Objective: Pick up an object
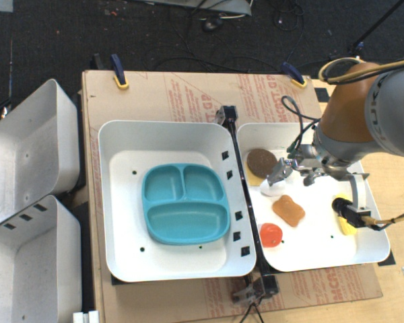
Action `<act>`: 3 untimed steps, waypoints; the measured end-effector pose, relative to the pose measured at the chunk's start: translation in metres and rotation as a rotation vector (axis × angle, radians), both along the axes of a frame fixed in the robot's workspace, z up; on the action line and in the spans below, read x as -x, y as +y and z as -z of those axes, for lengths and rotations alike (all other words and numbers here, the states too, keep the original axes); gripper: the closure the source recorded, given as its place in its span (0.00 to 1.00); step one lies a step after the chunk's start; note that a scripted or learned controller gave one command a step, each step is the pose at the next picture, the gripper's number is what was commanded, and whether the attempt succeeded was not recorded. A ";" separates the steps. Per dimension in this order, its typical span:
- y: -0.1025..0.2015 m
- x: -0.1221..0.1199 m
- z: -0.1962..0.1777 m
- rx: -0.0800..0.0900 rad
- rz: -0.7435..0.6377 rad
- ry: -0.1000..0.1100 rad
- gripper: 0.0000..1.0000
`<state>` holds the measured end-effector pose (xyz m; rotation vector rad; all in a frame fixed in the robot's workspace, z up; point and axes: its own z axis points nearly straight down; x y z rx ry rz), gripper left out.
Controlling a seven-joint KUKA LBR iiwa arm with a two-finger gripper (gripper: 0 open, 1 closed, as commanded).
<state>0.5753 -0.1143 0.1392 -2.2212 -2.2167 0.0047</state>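
Note:
In the right bin [374,247] lie a round brown disc [260,161] at the back left, an orange-brown lump [289,210] in the middle, a red-orange ball [271,235] at the front left, and a small yellow piece [347,228] at the right. My gripper [296,173] hangs low over the back of this bin, just right of the brown disc and behind the orange-brown lump. Its fingers stand apart, open, with nothing between them.
The left bin [114,200] holds a teal divided plate [186,203]. A black divider rail [241,180] runs between the two bins. Two more white bins [27,153] sit off the bench at the far left.

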 end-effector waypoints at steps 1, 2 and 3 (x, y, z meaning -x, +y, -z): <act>0.001 0.001 0.050 0.000 0.000 0.000 0.00; 0.000 0.000 0.037 0.001 0.001 -0.006 1.00; -0.009 -0.004 -0.022 0.002 0.001 -0.010 1.00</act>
